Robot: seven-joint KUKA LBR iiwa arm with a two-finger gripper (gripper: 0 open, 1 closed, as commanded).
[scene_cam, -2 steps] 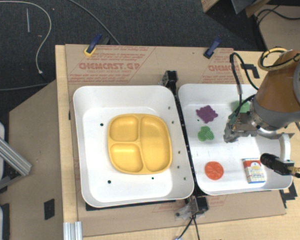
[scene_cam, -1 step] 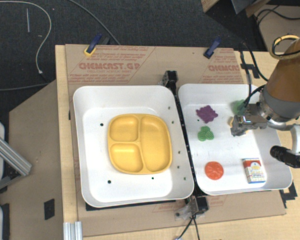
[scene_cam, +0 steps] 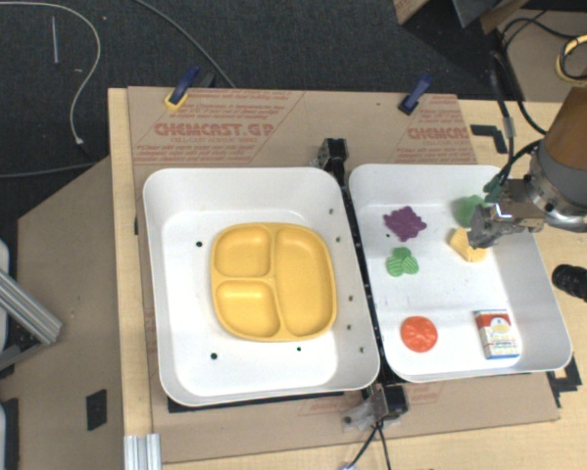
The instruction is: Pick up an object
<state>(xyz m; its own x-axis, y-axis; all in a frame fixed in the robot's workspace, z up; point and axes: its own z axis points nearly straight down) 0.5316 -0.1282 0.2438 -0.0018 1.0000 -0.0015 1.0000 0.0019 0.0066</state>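
The gripper (scene_cam: 485, 225) hung low over the upper right part of the right bin (scene_cam: 538, 292), reaching in from the right edge under the grey wrist and orange band of the arm (scene_cam: 572, 155). Whether it was clenched, released or grasping anything could not be told from this slanted view, since its dark body hid its tips. Directly below it, and touching or nearly touching it, lay a small yellow block (scene_cam: 465, 248), with its upper right part covered by the gripper. Just above and to the left of the gripper sat a green toy (scene_cam: 466, 207), partly hidden by it as well.

Further left in the same bin lay a purple leafy toy (scene_cam: 405, 223), and just beneath that a smaller green leafy piece (scene_cam: 401, 262), the two close but apart. Toward the near side of the bin rested a round orange-red toy (scene_cam: 419, 334), and to its right a small red and white box with a printed face (scene_cam: 496, 335), lying flat near the bin's lower right corner.

The left bin (scene_cam: 175, 223) held a yellow plate with three compartments (scene_cam: 273, 281), set roughly in the middle of it. Both bins stood side by side on a board covered with brown printed film (scene_cam: 273, 130), held at its far edge by two blue clamps (scene_cam: 183, 88).
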